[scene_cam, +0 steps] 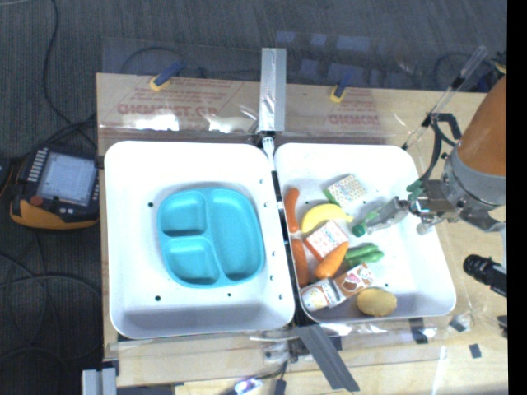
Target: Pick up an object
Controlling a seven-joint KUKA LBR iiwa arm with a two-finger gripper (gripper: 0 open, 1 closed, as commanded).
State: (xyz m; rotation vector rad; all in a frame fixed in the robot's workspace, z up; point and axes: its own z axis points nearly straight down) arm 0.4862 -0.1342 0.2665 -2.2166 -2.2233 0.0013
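Dark carpet surrounds the wooden bench [189, 105], its red lettering too blurred to read. Right bin [428, 278] holds toy food: carrot [331, 261], lemon [323, 215], potato [376, 302], unreadable cartons. Gripper [370, 219] hovers mid-right over it; finger spacing cannot be told. Left bin [132, 245] holds a blue tray [211, 234].

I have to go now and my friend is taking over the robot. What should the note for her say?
Pincer: low over the right bin, near its middle; whether it is open or shut cannot be told, and nothing shows held in it.
Things: toy food sits in the right bin's left half, including a lemon, a carrot, a potato and small boxes. A blue tray lies in the left bin.
Done: nothing lifted yet.
Left: grasp one object and raise it.
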